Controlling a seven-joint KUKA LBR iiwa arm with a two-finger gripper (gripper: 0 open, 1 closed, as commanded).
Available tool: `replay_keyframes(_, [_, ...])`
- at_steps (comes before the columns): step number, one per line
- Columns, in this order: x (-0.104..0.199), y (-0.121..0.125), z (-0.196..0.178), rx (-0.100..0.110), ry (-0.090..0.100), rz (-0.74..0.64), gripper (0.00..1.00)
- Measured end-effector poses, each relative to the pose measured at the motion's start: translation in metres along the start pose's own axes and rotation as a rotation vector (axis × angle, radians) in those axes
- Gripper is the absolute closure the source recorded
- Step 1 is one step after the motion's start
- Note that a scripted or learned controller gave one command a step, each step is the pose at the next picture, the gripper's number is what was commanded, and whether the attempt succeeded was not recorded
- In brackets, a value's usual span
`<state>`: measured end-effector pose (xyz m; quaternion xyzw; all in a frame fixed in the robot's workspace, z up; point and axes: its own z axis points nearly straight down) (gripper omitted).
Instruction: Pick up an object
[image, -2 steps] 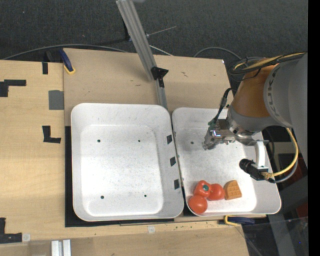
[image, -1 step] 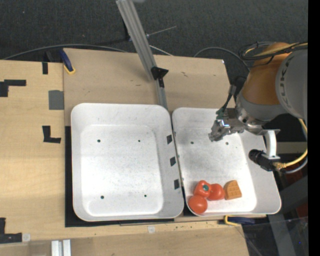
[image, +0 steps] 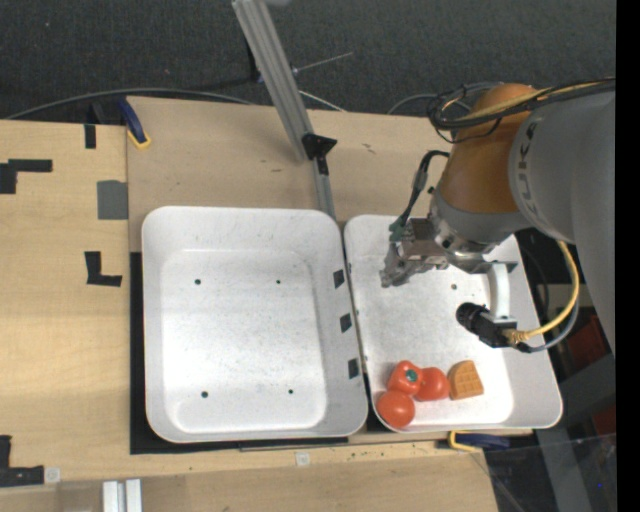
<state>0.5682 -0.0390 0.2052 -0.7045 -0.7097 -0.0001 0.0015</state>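
Note:
In the right bin (image: 400, 310), near its front edge, lie a red-orange toy with a green spot (image: 410, 380), a red round piece (image: 396, 408) just in front of it, and a tan waffle-like block (image: 465, 380) to their right. My gripper (image: 398, 270) hangs over the bin's back left part, well behind these objects, with nothing visible between its fingers. The grey arm with its orange band (image: 490, 150) reaches in from the right.
The left bin (image: 240, 320) stands beside the right one. A grey pole (image: 290, 90) slants down from the top to the gap between the bins. A black cable end (image: 480, 325) hangs from the wrist over the right bin.

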Motion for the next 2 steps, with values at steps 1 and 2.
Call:
replay_keyframes(1, [0.051,0.002,-0.015,-0.002,0.000,0.000,1.00])
replay_keyframes(2, [0.099,0.003,-0.008,0.001,-0.001,0.001,1.00])
